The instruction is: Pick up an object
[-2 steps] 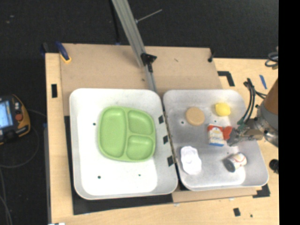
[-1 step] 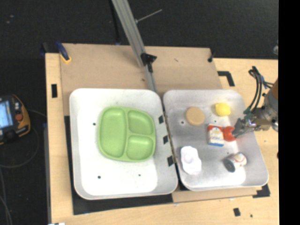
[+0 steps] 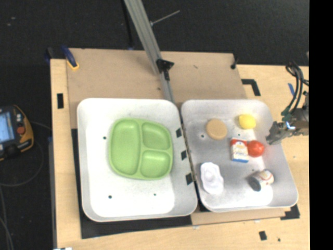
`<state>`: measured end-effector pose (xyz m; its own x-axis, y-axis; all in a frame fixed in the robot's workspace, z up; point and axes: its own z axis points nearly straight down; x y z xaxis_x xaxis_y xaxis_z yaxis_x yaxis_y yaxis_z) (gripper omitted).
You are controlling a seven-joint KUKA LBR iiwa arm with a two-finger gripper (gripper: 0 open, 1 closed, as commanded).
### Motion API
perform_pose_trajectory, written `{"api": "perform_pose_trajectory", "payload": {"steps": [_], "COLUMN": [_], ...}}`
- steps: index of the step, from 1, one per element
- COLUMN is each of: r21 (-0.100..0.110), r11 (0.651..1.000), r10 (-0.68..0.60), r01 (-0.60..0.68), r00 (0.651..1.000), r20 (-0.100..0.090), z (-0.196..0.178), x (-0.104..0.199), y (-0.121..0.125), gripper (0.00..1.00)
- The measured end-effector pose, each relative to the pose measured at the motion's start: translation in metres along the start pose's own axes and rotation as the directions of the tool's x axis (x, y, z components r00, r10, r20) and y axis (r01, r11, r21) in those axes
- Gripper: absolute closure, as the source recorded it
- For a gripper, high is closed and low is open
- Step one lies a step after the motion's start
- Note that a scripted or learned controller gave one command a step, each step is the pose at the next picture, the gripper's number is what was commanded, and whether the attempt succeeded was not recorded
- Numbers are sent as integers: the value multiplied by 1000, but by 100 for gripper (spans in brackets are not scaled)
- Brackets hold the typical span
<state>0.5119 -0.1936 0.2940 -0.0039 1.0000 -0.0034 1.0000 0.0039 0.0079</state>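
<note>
The right bin [image 3: 208, 113] holds several small objects. A tan round disc [image 3: 217, 128] lies near its middle, a yellow lemon-like piece [image 3: 247, 121] beside it. A small white and red carton [image 3: 239, 151] touches a red ball [image 3: 255, 149]. A white bottle-shaped object [image 3: 210, 177] lies at the bin's front left, and a small grey and white piece [image 3: 260, 179] at the front right. My gripper [image 3: 277, 133] hangs at the bin's right edge, just right of the red ball, with nothing seen between its fingers.
The left bin [image 3: 93, 191] holds a green divided plate [image 3: 140, 148]. A slanted metal pole [image 3: 148, 40] runs from the top down to the gap between the bins. A dark device [image 3: 13, 129] sits off the bench at far left.
</note>
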Motion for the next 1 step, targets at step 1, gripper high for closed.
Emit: {"api": "perform_pose_trajectory", "payload": {"steps": [1], "r21": [4], "r11": [1000], "r10": [-3], "r01": [3], "r00": [1000], "r20": [-2], "z": [0], "x": [42], "y": [14], "gripper": [100]}}
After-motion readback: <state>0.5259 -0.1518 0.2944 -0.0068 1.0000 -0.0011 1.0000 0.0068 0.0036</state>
